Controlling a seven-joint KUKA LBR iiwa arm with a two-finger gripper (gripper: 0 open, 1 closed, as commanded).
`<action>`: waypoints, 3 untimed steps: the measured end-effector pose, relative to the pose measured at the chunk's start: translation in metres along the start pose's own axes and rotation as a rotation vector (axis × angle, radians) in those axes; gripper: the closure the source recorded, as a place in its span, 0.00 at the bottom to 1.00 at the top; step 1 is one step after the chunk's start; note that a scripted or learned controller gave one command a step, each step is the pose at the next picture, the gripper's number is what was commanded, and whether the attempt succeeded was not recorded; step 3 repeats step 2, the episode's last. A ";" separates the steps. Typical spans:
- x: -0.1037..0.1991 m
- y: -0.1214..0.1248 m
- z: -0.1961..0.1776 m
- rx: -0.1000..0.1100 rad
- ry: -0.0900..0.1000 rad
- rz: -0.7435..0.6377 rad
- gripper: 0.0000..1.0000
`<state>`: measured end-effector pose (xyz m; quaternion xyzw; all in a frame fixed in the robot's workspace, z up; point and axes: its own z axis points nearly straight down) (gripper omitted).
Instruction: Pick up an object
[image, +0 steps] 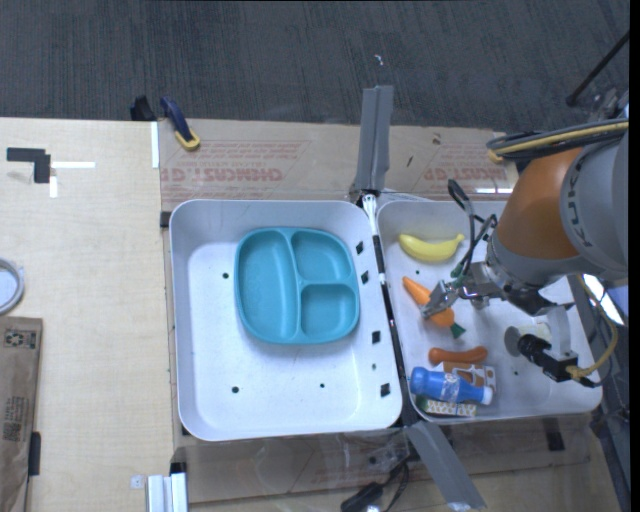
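Here the arm (560, 215) leans in, pincer (440, 306) low over the carrot (417, 291).

The grey arm (590, 215) comes in from the right, its orange band (535, 205) sitting high over the far right part of the right bin (520, 400), with the wrist bent down and leftward into it. The gripper (440, 305) hangs low near the middle of that bin, toward its left side, pointing down and to the left.
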<state>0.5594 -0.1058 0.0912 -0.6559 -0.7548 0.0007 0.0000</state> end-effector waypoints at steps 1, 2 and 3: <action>-0.001 0.000 -0.009 0.000 0.000 0.002 1.00; 0.023 0.031 -0.127 0.000 -0.001 0.093 1.00; 0.023 0.031 -0.127 0.000 -0.001 0.093 1.00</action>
